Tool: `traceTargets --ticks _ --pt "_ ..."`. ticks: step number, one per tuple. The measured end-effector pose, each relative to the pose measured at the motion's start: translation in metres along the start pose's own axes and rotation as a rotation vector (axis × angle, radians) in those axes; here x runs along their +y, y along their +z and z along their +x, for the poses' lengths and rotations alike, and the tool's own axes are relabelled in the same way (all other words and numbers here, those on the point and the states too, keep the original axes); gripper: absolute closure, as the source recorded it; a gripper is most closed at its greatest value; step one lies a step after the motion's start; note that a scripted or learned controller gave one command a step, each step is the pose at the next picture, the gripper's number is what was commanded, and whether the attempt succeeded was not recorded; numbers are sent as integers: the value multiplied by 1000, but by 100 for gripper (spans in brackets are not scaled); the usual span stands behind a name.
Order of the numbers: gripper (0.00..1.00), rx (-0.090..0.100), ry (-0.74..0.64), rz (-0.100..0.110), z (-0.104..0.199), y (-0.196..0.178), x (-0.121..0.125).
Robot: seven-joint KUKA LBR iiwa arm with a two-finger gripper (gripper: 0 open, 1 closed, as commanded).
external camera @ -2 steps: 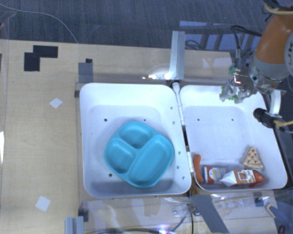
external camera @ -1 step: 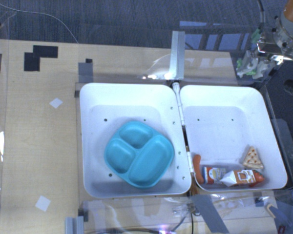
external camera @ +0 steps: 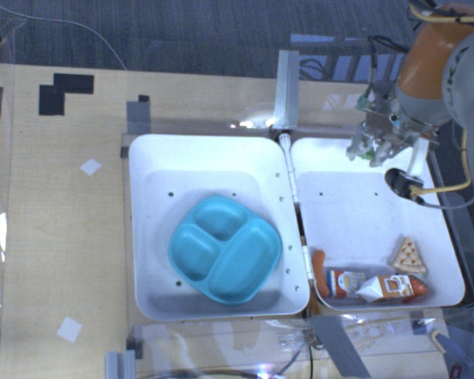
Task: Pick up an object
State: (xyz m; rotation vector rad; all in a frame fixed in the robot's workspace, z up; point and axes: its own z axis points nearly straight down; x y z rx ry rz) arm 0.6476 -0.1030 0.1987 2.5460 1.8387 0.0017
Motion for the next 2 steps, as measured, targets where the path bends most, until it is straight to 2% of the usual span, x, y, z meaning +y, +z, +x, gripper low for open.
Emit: traceTargets --ticks 1,2 --pt "100 1 111 -1 -31 -25 -38" --pt "100 1 61 -1 -17 -19 -116"
